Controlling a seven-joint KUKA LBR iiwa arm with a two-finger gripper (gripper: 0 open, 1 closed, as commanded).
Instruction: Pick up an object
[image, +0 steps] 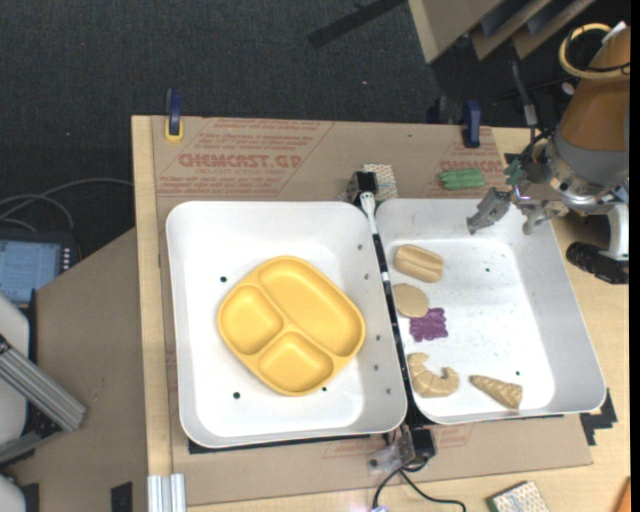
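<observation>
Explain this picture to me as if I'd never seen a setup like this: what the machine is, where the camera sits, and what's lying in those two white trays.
The camera hangs above a bench and looks down at a slant. From the right reaches a robot arm, grey with an orange band; its two-finger gripper hovers over the far edge of the right bin and holds nothing.

The left bin contains a yellow divided plate with three compartments. The right bin holds small toy foods along its left side: a tan bread roll, a round beige piece, a purple grape bunch, a croissant-like piece and a cone-shaped wedge. A green item lies outside, on the board behind the bins.
</observation>
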